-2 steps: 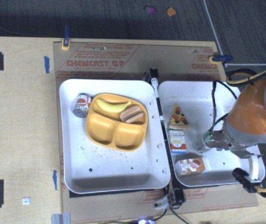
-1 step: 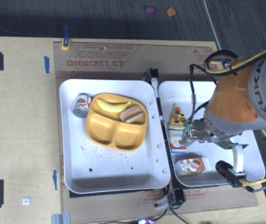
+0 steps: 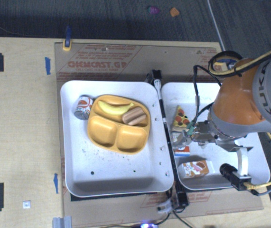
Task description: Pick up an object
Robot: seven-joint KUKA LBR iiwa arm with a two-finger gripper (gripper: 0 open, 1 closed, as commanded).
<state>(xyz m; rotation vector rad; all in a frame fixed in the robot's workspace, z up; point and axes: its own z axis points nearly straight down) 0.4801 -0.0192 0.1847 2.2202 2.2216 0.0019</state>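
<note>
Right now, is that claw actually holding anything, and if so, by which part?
It cannot be told. The claw sits low in the right bin, beside the pizza slice, but its tips are too small and cluttered to read.

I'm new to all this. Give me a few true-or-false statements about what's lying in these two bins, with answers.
1. The yellow divided tray lies in the left bin. True.
2. A banana and a hot dog share one tray compartment. True.
3. The can sits inside the tray. False: it lies beside the tray, on the bin floor.
4. The pizza slice is in the left bin. False: it is in the right bin.
5. The end effector hovers over the left bin. False: over the right bin.
</note>
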